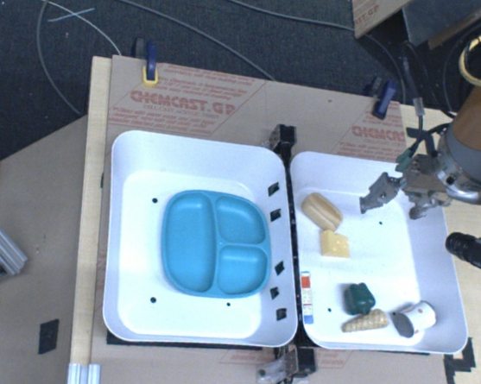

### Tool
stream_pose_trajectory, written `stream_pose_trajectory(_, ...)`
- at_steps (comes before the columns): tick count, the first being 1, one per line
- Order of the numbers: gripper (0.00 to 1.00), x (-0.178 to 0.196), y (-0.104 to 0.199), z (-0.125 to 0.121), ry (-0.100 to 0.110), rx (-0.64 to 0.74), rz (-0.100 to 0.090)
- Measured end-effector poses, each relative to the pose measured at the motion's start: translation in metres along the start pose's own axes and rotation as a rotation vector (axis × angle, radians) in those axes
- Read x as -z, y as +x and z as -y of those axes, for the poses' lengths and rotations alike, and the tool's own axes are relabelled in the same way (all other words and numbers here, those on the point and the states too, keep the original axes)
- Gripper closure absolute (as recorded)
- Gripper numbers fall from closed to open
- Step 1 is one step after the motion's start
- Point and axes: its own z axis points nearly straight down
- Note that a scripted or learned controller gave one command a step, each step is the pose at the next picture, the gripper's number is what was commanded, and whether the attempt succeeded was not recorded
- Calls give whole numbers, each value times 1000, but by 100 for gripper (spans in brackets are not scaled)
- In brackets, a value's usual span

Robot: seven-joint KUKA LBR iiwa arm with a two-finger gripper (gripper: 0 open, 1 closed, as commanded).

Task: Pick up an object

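Right white bin (441,255), bread roll (322,211) lying diagonally, gripper (400,200) spread open, holding nothing

Robot lab, clamped bench (235,91), loose cables (89,12)

The grey arm with its orange band reaches in from the right, its gripper (401,196) hanging with fingers spread apart, nothing between them.
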Motion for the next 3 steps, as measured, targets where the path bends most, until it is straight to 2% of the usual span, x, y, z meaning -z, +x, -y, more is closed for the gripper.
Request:
stream_pose_trajectory(1,0,8,0,-2,-14,3,2)
stream_pose_trajectory(3,0,-107,-11,-12,-12,3,1)
